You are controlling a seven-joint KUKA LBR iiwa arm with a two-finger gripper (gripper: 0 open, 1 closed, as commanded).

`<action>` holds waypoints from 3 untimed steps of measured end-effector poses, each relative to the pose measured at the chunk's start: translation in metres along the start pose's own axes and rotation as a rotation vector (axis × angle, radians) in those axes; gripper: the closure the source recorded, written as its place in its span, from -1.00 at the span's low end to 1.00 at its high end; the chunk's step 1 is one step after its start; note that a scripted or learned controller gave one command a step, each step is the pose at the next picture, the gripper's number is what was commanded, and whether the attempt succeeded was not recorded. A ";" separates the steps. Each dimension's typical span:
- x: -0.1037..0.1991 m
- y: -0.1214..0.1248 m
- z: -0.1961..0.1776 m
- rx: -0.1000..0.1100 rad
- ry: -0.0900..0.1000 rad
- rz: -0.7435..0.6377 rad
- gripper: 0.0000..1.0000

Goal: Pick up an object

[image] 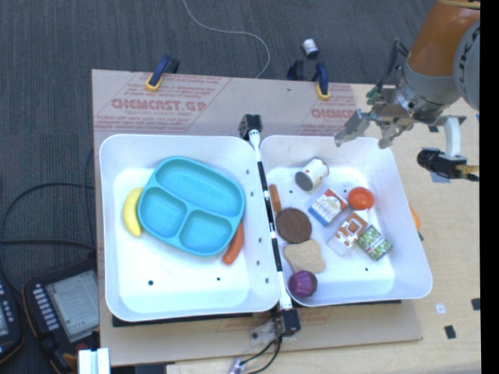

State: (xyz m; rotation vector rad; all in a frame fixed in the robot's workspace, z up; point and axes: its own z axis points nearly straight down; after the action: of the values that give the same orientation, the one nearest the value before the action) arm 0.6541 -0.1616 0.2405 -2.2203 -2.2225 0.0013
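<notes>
Open, empty gripper (365, 131) hovers above the right bin (405, 209); the small can (311, 174) looks light, rigid, graspable across its sides.

tray (191, 205) in left bin (113, 287), banana (132, 212) beside

This is a robotics lab: two white bins (109, 209) sit on a brown board (195, 104) fixed with blue-and-yellow clamps (160, 72) to a bench over grey carpet (47, 37), a loose cable (226, 29) trails at the far side, and a control pendant (66, 302) lies near left.
</notes>
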 end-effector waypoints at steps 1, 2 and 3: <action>0.020 0.000 0.114 -0.012 -0.001 0.000 -1.00; 0.019 -0.014 0.123 -0.019 -0.002 0.001 -1.00; 0.021 -0.040 0.135 -0.001 0.000 0.000 -1.00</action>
State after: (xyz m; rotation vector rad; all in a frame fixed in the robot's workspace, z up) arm 0.6140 -0.1411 0.1053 -2.2213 -2.2231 -0.0003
